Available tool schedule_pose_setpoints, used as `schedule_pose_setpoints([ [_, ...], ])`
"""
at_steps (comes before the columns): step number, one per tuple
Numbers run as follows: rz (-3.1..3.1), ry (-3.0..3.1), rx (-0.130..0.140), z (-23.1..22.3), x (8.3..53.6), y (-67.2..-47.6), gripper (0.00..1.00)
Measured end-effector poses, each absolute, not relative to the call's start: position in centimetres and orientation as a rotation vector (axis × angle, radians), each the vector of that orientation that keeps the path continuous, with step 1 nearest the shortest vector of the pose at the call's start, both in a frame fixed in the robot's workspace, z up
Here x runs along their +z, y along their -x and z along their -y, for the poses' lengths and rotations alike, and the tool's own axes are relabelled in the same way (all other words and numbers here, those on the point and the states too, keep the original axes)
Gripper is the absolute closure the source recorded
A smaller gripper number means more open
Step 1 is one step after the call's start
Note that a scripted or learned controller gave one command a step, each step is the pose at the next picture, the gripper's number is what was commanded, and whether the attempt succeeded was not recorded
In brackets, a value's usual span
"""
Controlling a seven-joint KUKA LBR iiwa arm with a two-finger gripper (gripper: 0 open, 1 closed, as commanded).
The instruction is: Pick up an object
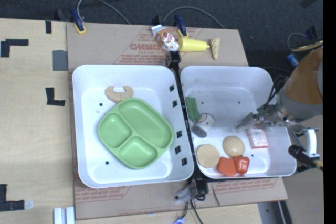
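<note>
Red-white packet (258,138), long axis upright

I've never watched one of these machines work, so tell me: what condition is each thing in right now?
Green divided plate: lying flat, tilted askew in the left bin.
Tan ring piece: lying loose beside the plate.
Round cookies: lying in the right bin.
Red toy: lying untouched.
Gripper: low in the right bin.
</note>
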State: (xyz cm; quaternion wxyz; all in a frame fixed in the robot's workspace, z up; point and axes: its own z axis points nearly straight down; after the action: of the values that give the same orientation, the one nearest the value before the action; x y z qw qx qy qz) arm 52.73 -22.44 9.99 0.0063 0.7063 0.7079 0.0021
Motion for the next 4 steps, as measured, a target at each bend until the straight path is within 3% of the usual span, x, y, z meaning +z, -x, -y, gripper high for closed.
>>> schedule_pose_setpoints([
  [1, -2.222, -2.221, -0.001, 22.4, 10.9, -49.1, 0.00],
  [2, -2.208, -2.213, 0.001, 20.2, 9.0, -51.4, 0.00],
  [3, -2.214, -2.207, 0.012, 13.7, 9.1, -58.9, 0.00],
  [4, -2.213, -2.205, 0.014, 13.8, 10.2, -59.0, 1.00],
])
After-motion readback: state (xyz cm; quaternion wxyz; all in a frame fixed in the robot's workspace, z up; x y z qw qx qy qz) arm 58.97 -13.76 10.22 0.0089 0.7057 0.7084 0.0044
